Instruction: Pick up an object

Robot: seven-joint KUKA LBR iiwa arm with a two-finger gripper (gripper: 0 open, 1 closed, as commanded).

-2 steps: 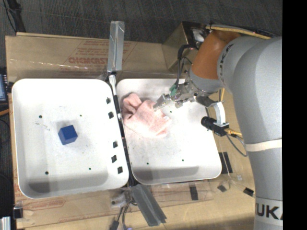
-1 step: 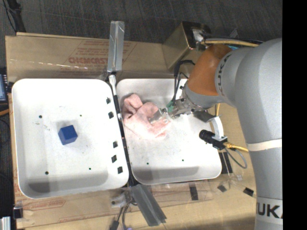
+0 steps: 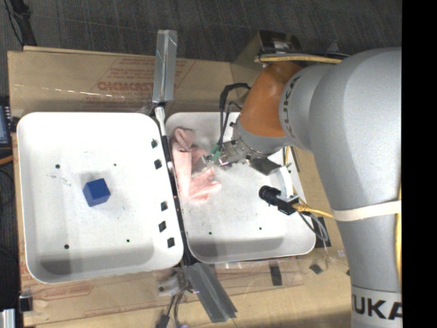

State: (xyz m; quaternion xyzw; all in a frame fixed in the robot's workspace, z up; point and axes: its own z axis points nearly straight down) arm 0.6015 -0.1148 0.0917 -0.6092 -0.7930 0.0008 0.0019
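A: What takes up the most room?

B: The grey KUKA arm (image 3: 355, 169), filling the right side of the frame, its orange band (image 3: 265, 104) just above the wrist near the upper middle.

A: And under it?

B: The desk (image 3: 68, 74), covered in brown cardboard, carrying two shallow white bins side by side. The left bin (image 3: 41, 251) sits at the left and centre-left, the right bin (image 3: 239, 248) at the centre, their inner walls touching.

A: Where are the objects?

B: A pale pink crumpled cloth (image 3: 194, 173) lies along the left wall of the right bin, in its upper-left part. A small blue cube (image 3: 96, 191) rests alone in the left bin, left of that bin's middle.

A: And the jaws?

B: The gripper (image 3: 222, 154) is low in the right bin, right against the cloth's upper right edge. Whether the jaws are spread or pressed together I cannot tell.
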